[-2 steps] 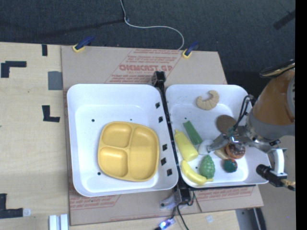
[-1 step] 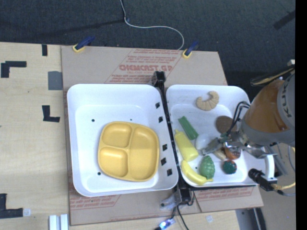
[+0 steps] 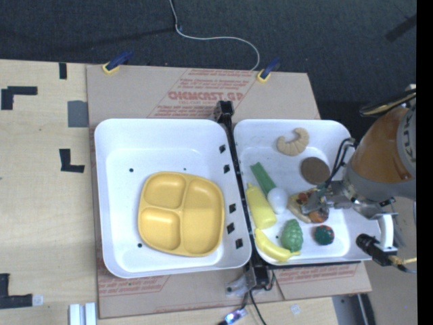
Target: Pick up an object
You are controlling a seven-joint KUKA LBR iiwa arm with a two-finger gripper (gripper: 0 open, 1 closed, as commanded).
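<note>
My claw (image 3: 323,200) is down in the right bin (image 3: 338,133), right over a small multicoloured object (image 3: 309,204) near the bin's middle. How the claw is set, and whether it holds anything, I cannot tell from here. Around it I see a brown disc (image 3: 314,169) just beyond, a tan croissant-shaped piece (image 3: 293,141) at the far side, a green stick (image 3: 262,177), a white ball (image 3: 277,197), a yellow block (image 3: 260,207), a banana (image 3: 272,248), a green bumpy fruit (image 3: 292,235) and a small red-and-green ball (image 3: 324,234). The left bin (image 3: 115,141) holds a yellow divided plate (image 3: 181,213).
</note>
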